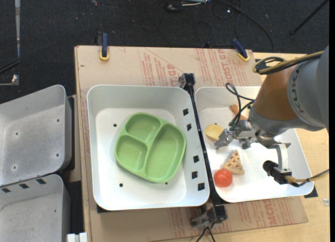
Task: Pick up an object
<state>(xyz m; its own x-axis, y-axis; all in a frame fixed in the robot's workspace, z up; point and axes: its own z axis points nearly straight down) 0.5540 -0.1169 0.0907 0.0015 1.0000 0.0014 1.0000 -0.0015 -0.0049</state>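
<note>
Green plastic three-compartment plate (151,146) fills left bin (99,131). Right bin (298,183): one red ball (223,177), one pizza wedge (235,163), one yellow lump (213,131) near its left edge; end effector (230,136) just beside lump, grip unclear.

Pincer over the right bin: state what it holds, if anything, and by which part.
Cannot be told. The pincer hangs low in the right bin, beside the yellow piece and above the pizza slice toy; no object shows between its tips.

A brown bench (136,66) printed with red lettering bears two shallow white bins side by side; left bin (102,131); right bin (261,183).
</note>
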